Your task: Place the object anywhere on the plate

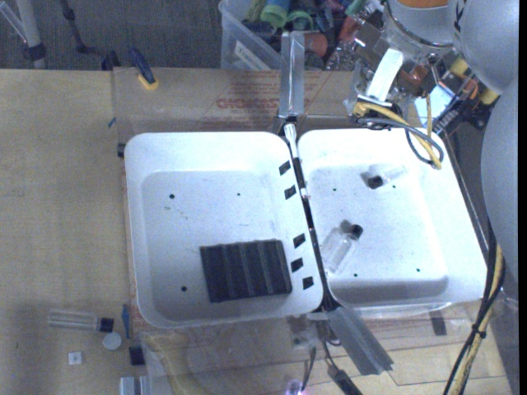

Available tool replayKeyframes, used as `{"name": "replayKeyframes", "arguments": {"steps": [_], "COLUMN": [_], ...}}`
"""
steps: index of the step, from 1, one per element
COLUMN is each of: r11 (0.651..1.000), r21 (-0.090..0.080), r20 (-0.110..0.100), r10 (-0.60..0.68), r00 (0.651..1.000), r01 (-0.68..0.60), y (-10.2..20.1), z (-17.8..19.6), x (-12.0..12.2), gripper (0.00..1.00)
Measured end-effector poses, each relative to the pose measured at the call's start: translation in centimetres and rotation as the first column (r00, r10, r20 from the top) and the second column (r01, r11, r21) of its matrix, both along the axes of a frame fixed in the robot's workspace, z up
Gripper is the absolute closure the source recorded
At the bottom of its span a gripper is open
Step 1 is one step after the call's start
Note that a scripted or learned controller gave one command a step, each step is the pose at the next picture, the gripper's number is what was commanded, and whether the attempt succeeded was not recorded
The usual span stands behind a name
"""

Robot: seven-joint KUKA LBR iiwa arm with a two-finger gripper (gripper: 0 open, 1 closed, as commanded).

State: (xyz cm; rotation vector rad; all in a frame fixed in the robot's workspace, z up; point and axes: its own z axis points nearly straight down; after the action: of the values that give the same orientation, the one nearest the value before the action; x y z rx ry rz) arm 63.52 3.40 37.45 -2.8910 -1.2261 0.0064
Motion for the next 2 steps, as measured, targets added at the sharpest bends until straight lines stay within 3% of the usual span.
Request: {"name": "replayKeyframes", "arguments": {"steps": [1, 2], "r11": [0.897, 0.830], "r21": [0.000, 0.001], "r20": [0.002, 0.008], "r10": [-0.441, -0.558], "r00": [0.897, 0.830], "r01": [0.441, 0.558], "y": [7.4, 8.2], "z": [-9.6, 5.2], "x": [0.7, -5.3], "gripper": [1.00, 1.00]}}
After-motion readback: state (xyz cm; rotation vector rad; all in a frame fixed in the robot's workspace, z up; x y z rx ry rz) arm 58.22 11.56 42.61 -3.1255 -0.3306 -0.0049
